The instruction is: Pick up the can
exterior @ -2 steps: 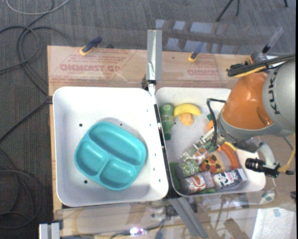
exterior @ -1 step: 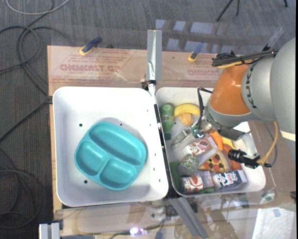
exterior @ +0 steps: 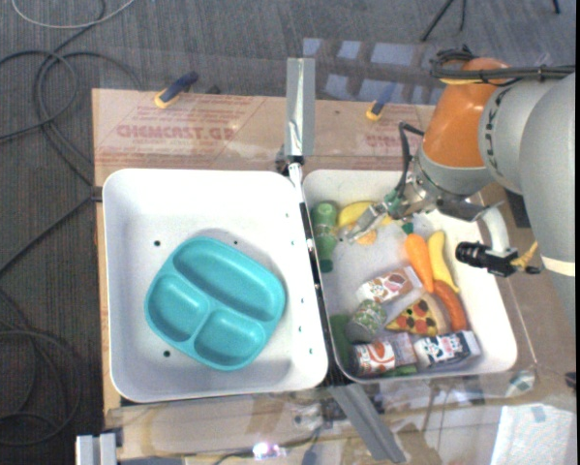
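A teal divided plate (exterior: 215, 301) lies in a white bin (exterior: 125, 260); the can (exterior: 384, 356) is red and white.

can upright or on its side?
On its side. The can lies lengthwise along the near wall of the right bin, label facing up, end to end with a dark-labelled container.

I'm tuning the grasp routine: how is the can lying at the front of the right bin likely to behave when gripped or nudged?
The can lies on its side, so a nudge would probably roll it, though the carton beside it and the bin wall may check that. Its rounded, glossy-looking side could slip between fingers. It looks rigid, unlikely to deform.
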Action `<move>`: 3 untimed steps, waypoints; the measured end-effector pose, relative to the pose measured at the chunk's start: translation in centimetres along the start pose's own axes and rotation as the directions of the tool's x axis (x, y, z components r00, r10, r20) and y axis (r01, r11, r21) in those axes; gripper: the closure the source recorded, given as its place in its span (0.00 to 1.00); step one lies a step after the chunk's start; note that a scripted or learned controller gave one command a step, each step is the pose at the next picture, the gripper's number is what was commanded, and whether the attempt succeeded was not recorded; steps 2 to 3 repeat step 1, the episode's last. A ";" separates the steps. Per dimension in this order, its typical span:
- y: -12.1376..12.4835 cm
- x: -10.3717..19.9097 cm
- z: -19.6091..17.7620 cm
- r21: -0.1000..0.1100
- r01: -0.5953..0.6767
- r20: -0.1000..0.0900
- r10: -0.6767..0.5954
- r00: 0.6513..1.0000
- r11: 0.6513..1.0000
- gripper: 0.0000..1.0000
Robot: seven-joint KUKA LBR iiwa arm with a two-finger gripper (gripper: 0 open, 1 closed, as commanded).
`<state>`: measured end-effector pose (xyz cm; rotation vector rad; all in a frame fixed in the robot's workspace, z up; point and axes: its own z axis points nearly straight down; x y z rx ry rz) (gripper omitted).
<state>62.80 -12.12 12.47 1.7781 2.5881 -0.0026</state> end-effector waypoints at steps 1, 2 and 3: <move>-7.2 3.1 3.5 -0.011 -0.183 0.003 0.183 0.983 0.983 0.00; -7.2 3.1 3.5 -0.011 -0.183 0.003 0.183 0.983 0.983 0.00; -7.2 3.1 3.5 -0.011 -0.183 0.003 0.183 0.983 0.983 0.00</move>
